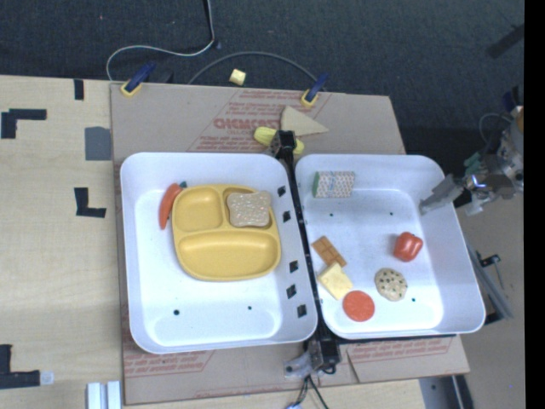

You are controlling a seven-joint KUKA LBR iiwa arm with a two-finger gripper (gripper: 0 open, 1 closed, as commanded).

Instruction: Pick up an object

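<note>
1. While the end effector (443, 196) hangs at the right bin's (456, 301) right rim, I cannot tell its state; it carries nothing visible.
2. The red pepper (408, 245) lies nearest, just inside that rim.
3. It looks light, smooth, perhaps slippery; grip across its middle.

A robotics lab bench is showing here — two white bins (136, 228) clamped onto cardboard (358, 118), toy food lying inside, cables (204, 24) trailing across dark carpet.
</note>
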